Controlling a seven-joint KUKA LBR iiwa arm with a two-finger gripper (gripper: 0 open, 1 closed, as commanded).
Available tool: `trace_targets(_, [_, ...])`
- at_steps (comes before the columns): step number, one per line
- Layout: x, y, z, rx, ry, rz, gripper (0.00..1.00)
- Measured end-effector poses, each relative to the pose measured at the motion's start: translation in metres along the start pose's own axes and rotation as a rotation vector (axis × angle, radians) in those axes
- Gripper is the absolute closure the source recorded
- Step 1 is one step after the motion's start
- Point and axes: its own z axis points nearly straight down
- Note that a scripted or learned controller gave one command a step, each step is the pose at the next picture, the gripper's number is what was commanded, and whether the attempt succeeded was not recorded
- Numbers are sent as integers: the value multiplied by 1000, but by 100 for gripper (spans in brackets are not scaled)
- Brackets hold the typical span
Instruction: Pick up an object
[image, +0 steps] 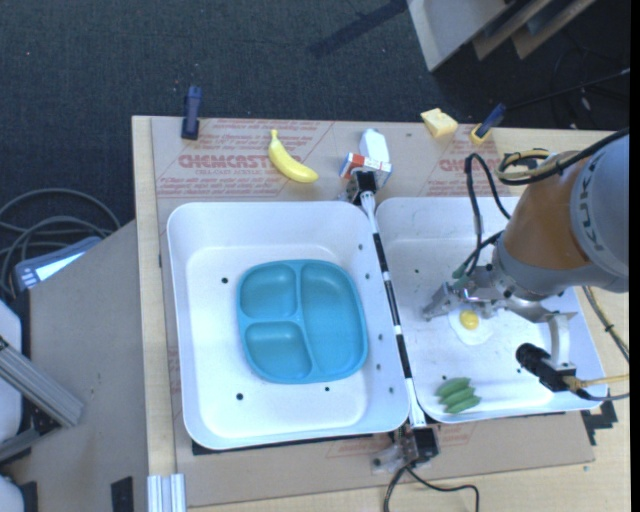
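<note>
Nothing looks lifted yet: the claw hangs low in the right bin just above the fried egg toy, and I cannot tell its state, so the pick remains to be done

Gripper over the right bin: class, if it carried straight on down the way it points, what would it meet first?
Probably the fried egg toy, lying directly beneath the gripper on the right bin floor. Depth is hard to judge from this slant.

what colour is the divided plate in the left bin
Light blue plate, shown in the camera view.
</note>
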Motion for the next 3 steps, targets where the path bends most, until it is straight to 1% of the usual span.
trace_targets(1, [-1,1,-11,-4,-3,2,100])
trace_targets(2, [-23,1,-107,-1,-1,1,100])
trace_targets(3, [-22,0,-106,1,0,1,0])
